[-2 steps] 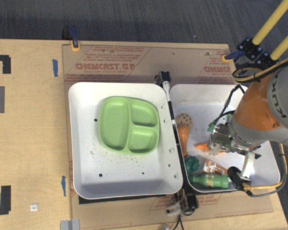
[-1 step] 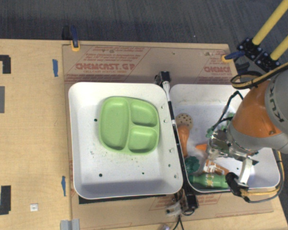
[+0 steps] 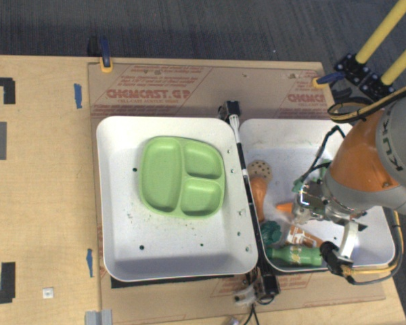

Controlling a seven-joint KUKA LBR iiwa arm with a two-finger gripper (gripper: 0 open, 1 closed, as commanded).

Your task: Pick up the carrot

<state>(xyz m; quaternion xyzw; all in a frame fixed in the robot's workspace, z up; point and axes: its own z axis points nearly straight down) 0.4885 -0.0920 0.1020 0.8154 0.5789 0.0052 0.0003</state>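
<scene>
Dark grey carpet runs across the top of the camera view, and below it sits a pale wood bench with black tape marks at its left edge, blue tape bits, and a brown cardboard sheet w/ red print under 2 shallow white bins side by side. Left bin holds 1 green divided plate, three compartments, nothing else in it besides small dark specks. Right bin is crowded: the carrot lies near that bin's left wall, roughly lengthwise, just below a small round tan perforated item, poss. a strainer or lid, hard to tell. 1 green bottle-like item lies along the bin's front edge, a teal object touching its left end, and an orange-and-white packet sits between those and the arm. A 2nd orange piece shows just right of the carrot, partly hidden by the wrist. Grey arm w/ orange band reaches in from the right and covers much of the bin's right half; the gripper hangs over the bin's middle, near but apart from the carrot. Jaws are hidden among cables and hardware, so open or closed can't be told. Yellow poles w/ black clamps stand at upper right.
</scene>
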